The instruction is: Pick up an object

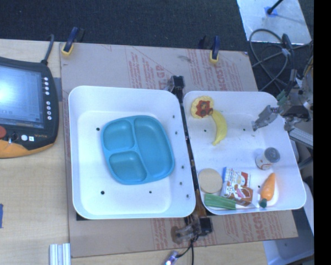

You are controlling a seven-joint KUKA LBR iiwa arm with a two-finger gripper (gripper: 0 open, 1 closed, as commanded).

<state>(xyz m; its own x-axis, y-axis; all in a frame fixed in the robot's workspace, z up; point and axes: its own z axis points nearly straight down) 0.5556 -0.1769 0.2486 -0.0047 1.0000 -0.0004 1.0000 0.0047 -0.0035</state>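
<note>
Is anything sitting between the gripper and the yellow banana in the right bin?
Nothing visible does. The gripper hovers near the right white bin's far right side, with bare bin floor between it and the yellow banana.

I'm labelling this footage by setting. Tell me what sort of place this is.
Most likely a robotics lab bench set up for grasping trials. Two white bins sit on a clamped board, toy food such as a banana and a carrot lies in the right one, and a teach pendant rests alongside.
</note>
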